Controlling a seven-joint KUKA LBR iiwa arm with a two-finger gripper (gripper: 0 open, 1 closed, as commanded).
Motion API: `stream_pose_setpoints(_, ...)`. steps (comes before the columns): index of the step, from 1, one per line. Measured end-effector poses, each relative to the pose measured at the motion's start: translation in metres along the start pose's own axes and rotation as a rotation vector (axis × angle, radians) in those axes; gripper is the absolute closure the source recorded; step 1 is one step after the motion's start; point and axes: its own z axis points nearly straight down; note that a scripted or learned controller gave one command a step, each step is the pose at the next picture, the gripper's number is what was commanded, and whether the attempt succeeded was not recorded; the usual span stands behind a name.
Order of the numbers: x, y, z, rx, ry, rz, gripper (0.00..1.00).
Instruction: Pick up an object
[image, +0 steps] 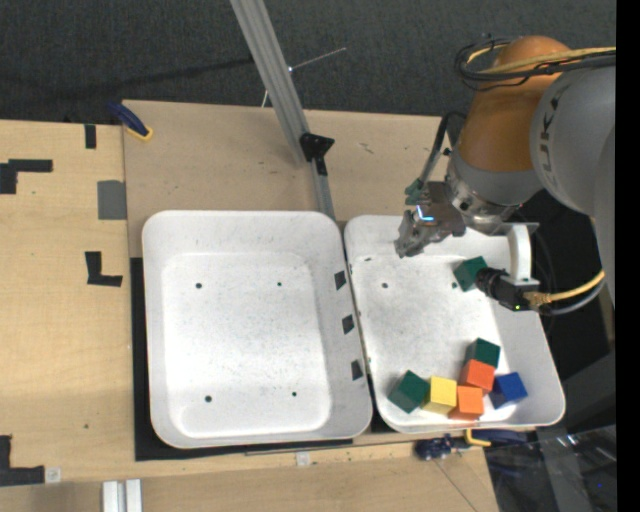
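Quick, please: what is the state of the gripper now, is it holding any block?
Gripper: over the right bin, no block between its fingers; open or closed cannot be told.

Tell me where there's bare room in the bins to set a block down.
The left bin has bare floor wall to wall. In the right bin, the middle is bare between the gripper and the near-corner block cluster; that corner is crowded.

Wooden bench top (60, 330) carries black tape marks (25, 172) and a grey patch (112, 199) at left. Slanted aluminium pole (280, 75) crosses above the left bin (245, 225). Blue-yellow clamp (131, 119) sits at the bench's far edge.
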Motion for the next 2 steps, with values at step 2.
stream_pose_setpoints(2,0.101,0.034,0.011,-0.001,0.000,-0.001,1.00)
